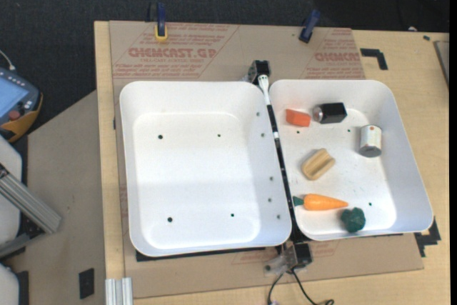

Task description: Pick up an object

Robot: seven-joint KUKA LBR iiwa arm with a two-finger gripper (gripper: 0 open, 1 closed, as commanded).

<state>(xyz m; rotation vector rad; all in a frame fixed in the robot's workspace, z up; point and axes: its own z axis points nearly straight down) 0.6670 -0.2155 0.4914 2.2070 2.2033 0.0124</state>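
Right bin (400,118) has 6 things: orange block (298,118), black box (330,112), grey can (370,140), tan bread bit (318,163), carrot (323,203) w/ green ball (353,219) near it. Claw: can't tell, open or shut.

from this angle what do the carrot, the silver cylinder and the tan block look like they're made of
Carrot: probably plastic toy, smooth even orange with a green tip. Silver cylinder: looks metal, grey with a dull sheen. Tan block: perhaps wood or foam, matte and ridged; hard to tell.
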